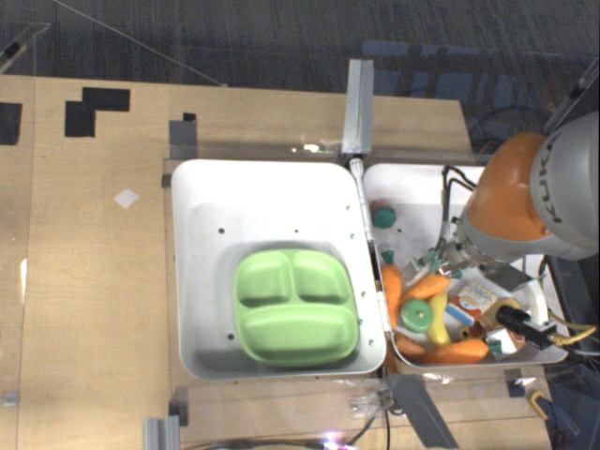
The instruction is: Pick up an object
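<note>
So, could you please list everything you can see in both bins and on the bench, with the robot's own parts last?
Bins: two, white, side by side on the bench; left bin, right bin.
Divided tray: one, light green, three compartments, lower middle of the left bin.
Small round piece: one, teal, upper left of the right bin.
Carrots: several, orange, in the pile at the right bin's near end; one.
Green disc: one, in that pile.
Arm: one, grey with orange band, over the right bin.
Gripper: at the pile.

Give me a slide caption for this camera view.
KUKA arm reaches over the cluttered right bin; green tray in left bin.
</note>
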Tool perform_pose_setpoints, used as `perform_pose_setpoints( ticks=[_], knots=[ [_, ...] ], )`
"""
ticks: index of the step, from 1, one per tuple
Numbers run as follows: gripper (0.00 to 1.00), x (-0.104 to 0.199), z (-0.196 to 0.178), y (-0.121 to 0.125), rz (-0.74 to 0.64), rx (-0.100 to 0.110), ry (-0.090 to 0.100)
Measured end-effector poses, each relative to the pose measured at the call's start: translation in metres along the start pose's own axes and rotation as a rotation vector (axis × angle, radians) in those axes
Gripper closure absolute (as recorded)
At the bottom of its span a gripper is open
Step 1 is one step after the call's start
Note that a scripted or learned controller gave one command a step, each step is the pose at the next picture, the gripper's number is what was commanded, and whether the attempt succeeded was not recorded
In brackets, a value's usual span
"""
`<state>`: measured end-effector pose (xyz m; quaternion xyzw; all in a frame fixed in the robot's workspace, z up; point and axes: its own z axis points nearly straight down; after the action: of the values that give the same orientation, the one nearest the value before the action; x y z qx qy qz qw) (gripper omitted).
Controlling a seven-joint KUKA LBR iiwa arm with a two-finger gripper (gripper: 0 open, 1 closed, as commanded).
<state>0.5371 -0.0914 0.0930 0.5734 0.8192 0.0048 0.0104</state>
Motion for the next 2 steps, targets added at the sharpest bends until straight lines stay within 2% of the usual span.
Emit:
perform_pose_setpoints(
  ticks=[1,2],
  knots=[
    [0.00,-0.072,0.002,0.001,-0.205,0.003,0.001],
    [0.00,-0.037,0.000,-0.026,-0.136,-0.001,-0.002]
  ],
)
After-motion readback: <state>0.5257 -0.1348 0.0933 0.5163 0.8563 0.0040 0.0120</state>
